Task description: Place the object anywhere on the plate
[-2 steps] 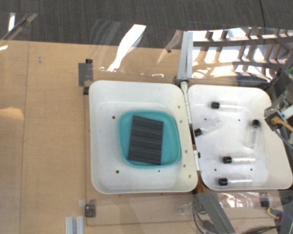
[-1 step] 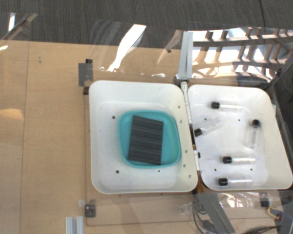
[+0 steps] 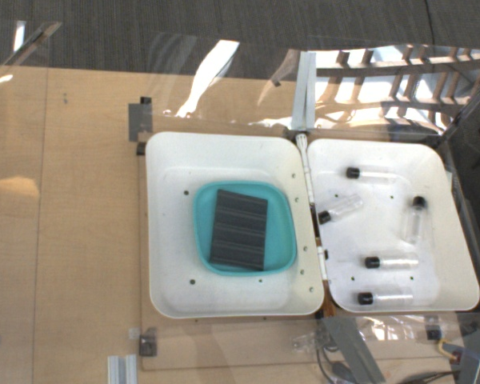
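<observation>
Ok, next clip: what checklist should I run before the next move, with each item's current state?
1. Plate sits flat in left bin: ok.
2. Plate free to take an object: not ok, a dark ribbed block covers most of it.
3. Tubes lie apart in right bin, pickable: ok.
4. Which thing is the object: cannot tell.
5. Block fully inside the plate rim: ok.

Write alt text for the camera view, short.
A dark ribbed rectangular block lies on a teal plate in the left white bin. The right white bin holds five clear tubes with black caps, scattered apart. Both bins sit side by side on a wooden bench.
</observation>
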### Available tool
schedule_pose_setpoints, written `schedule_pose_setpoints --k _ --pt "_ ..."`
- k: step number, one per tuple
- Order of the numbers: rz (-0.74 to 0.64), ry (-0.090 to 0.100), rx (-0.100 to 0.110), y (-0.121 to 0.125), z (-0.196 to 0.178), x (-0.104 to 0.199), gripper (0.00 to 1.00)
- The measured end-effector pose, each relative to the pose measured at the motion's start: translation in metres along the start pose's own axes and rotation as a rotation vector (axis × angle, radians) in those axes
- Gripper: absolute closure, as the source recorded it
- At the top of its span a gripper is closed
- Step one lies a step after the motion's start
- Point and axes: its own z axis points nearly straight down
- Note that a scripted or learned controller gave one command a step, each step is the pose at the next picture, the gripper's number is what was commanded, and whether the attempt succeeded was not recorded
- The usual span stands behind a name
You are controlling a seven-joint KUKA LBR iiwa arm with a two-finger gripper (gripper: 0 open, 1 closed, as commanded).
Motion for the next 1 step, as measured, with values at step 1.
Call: schedule_pose_setpoints --k 1 --pt "0.000 -0.001 0.001 -0.0002 0.0003 0.0000 0.00"
